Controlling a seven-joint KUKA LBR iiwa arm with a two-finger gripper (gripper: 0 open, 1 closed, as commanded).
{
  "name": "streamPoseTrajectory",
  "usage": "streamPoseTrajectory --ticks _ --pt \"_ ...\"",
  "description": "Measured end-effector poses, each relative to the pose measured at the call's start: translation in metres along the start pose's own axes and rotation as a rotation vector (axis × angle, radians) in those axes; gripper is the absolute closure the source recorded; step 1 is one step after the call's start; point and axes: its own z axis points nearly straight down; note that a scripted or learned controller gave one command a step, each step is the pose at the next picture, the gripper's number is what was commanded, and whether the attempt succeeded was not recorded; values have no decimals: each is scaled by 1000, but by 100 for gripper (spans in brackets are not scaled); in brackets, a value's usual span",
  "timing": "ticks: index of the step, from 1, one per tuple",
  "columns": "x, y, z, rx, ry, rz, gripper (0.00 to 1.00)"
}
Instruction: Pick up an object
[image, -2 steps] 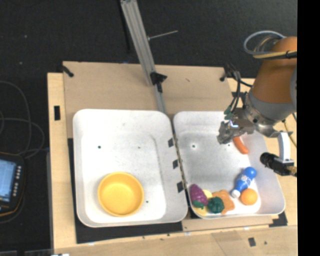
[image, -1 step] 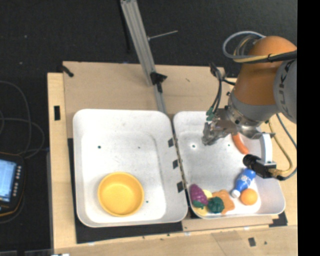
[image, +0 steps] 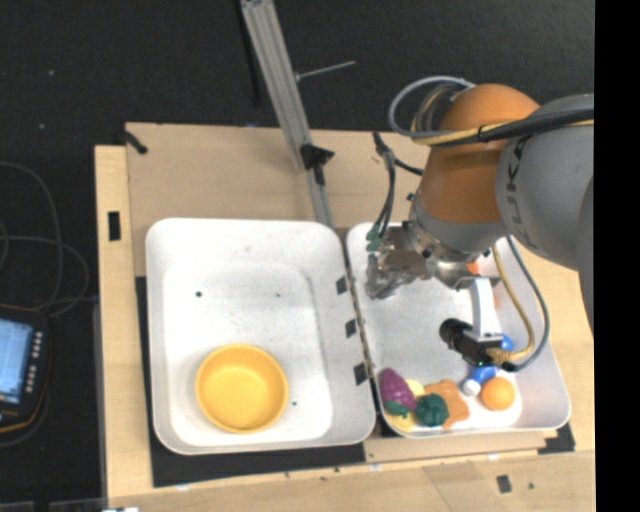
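**Operator:** Where is my tool?

**Spotter:** Your tool (image: 383, 278) hangs over the upper left part of the right bin (image: 425, 320), close to the wall beside the left bin (image: 250, 265). You can't tell from this angle whether it is wide or narrow.

**Operator:** And the things to pick?

**Spotter:** They crowd along the right bin's near edge, well apart from your tool. You have a purple piece (image: 394, 388), a green piece (image: 432, 409) touching a pale orange piece (image: 456, 398), and an orange ball (image: 497, 394) further right. Just beside the ball is a small blue-and-white item (image: 471, 384), perhaps a cap.

**Operator:** The left bin?

**Spotter:** A yellow bowl (image: 241, 387) stands upright in its near half. Both bins rest on your tan surface (image: 220, 170).
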Motion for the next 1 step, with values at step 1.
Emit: streamPoseTrajectory --ticks 1 --pt "48 -6 11 0 0 -1 100"
